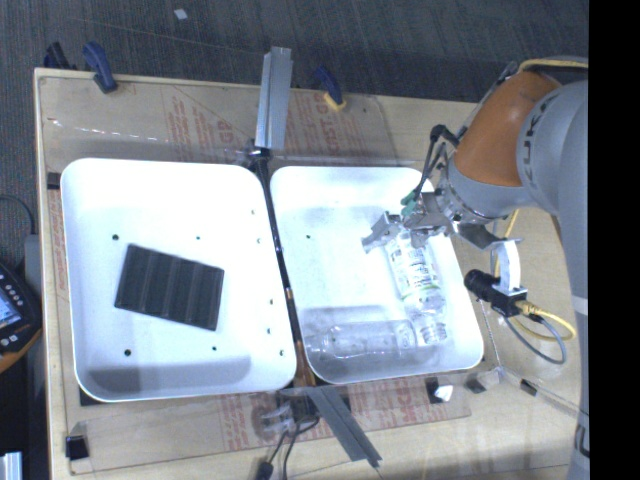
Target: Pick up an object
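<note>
Item: tool [405, 230], at the end of the grey arm [520, 148] with orange band, lowered into the right bin [300, 268] toward that bin's far right corner; whether it is released or clenched cannot be told, the metal parts blurring together. Directly below and touching or nearly touching it: one clear plastic bottle [415, 273] with a white label, lying on its side, lengthwise along the bin's right wall. Adjoining, along the bin's near edge: a second clear bottle [360, 340], also lying flat, its end close to the first. Judged handling: both light, thin-walled, likely to dent or squirm under pressure, smooth and prone to roll; best taken across the labelled mid-body, with the jaws square to the long axis. Left bin [90, 198]: one dark ribbed rectangular slab [170, 286], flat, left of centre, well apart from the tool. Bench [150, 103]: blue clamps [100, 68] at the far edge, cables at the right edge.
</note>
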{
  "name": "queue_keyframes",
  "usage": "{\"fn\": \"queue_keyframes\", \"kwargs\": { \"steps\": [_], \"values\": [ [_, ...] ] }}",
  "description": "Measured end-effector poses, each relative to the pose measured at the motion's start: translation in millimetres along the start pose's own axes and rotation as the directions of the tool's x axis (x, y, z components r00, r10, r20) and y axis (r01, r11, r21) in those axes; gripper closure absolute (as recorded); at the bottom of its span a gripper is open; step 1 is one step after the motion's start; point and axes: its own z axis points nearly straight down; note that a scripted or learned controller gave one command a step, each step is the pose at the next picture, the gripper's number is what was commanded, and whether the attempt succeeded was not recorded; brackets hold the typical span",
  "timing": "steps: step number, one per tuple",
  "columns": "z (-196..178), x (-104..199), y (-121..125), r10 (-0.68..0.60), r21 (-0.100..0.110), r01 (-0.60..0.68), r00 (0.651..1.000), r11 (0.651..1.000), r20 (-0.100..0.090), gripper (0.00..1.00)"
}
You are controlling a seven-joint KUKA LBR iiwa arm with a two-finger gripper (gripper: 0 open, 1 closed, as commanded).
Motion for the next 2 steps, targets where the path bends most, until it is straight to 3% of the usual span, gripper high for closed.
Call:
{"fn": "queue_keyframes", "kwargs": {
  "steps": [1, 2],
  "values": [
    [25, 1, -4, 0.024, 0.003, -0.024, 1.000, 1.000, -0.001, 0.00],
    [6, -1, -1, 0.018, 0.000, -0.018, 1.000, 1.000, -0.002, 0.00]
  ]
}}
